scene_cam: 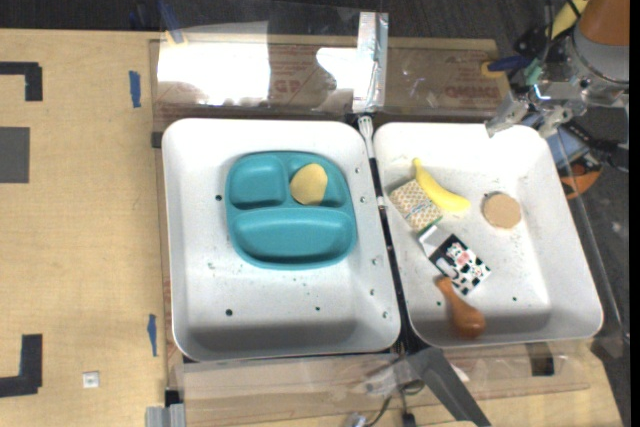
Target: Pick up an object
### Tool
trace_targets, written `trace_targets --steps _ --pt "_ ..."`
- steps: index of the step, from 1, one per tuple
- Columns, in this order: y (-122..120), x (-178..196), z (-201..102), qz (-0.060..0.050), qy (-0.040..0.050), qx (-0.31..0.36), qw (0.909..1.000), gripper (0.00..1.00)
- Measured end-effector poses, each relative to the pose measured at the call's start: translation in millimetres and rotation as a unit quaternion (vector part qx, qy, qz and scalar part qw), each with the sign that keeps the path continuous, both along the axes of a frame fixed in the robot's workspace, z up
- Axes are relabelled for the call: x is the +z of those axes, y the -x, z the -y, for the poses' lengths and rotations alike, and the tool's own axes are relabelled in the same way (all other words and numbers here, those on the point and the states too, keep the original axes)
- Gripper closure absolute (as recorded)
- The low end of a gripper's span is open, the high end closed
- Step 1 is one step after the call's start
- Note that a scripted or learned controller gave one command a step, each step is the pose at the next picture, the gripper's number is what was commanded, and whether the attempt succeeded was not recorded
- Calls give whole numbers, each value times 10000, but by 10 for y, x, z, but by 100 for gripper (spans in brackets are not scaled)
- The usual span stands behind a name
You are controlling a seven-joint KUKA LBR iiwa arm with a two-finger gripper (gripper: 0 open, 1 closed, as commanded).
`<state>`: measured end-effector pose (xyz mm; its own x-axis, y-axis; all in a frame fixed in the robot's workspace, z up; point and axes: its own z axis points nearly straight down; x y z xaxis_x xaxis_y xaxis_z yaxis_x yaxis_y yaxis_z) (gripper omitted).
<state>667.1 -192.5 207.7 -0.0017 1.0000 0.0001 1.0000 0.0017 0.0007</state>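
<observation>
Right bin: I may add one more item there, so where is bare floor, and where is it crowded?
Right bin: bare floor lies along its right side, below the tan round disc, and at its upper right corner. Its left half is crowded: banana, patterned packet, black-and-white card and brown-handled tool cluster together.

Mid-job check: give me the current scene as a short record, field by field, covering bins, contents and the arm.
left bin: teal divided plate with a yellow round item in its upper right compartment
right bin: banana, patterned packet, tan round disc, black-and-white card, brown tool
gripper: at the right bin's upper right corner, over its rim
held: nothing seen
fingers: cannot tell
</observation>
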Motion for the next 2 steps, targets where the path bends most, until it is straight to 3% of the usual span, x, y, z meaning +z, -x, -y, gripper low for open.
trace_targets --steps 1,2 --pt "14 -856 -668 -41 -14 -356 9994 0" --pt "255 -1170 -958 54 9 -241 9997 0"
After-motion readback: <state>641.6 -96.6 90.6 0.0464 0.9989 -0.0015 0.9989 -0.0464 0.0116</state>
